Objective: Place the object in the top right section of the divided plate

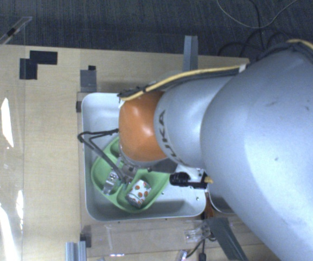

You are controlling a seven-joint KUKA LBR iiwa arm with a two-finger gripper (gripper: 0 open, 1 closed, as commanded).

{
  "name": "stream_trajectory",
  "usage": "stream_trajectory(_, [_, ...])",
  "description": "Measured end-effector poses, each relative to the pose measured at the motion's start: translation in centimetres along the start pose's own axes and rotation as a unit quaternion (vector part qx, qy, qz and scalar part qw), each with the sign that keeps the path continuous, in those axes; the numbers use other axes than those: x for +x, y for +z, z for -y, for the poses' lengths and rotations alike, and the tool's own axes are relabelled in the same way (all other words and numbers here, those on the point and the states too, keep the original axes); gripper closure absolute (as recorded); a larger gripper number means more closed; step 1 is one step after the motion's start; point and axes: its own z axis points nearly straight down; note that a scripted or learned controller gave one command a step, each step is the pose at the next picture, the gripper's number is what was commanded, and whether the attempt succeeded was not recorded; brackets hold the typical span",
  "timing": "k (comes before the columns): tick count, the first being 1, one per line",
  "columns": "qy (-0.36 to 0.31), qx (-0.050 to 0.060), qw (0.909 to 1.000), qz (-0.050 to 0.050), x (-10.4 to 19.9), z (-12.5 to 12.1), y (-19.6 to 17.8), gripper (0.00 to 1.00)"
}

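Note:
A green divided plate (98,171) lies in the left white bin (99,113), half hidden under my arm. A small white object with orange-red dots (140,188) rests in the plate's section nearest the bin's front wall. My gripper (112,181) hangs low over the plate's left section, just left of the dotted object and separated from it by a green divider ridge. The orange wrist band (140,129) covers the plate's far part.
The big grey arm (254,156) spans the right half of the view and hides the right bin. A black cable (91,136) loops from the wrist over the left bin. Bare bin floor shows along the front wall (172,208) and at the far left corner.

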Motion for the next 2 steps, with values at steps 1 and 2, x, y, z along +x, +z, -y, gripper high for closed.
stream_trajectory(1, [-0.044,0.000,0.9990,0.000,0.03,-0.05,-0.02,0.00])
stream_trajectory(2, [-0.086,-0.001,0.9963,0.000,0.11,-0.11,0.02,0.00])
